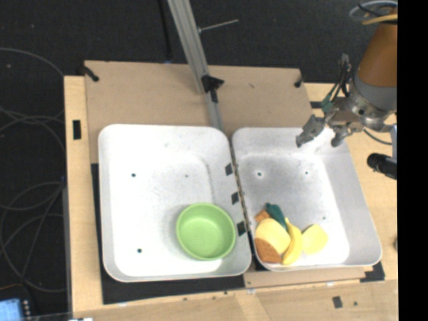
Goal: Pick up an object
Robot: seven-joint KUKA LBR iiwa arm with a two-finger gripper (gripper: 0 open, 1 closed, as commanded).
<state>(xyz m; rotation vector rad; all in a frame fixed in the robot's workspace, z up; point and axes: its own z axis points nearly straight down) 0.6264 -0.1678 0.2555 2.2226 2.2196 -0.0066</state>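
Observation:
A cluster of small objects lies in the near left corner of the right bin (334,192): a yellow banana (293,241), a yellow round piece (315,239), a yellow-and-brown rounded piece (269,240) and a dark green bit (275,212). A green bowl (205,231) sits in the left bin (134,179) near its front right. My gripper (324,134) hovers over the far right corner of the right bin, well away from the cluster. Its two fingers are spread apart with nothing between them.
A slanted metal pole (190,42) rises from behind the bins at the seam between them. Black clips (235,196) line the divider. Cables lie on the dark floor at left. A brown board (167,92) surrounds the bins.

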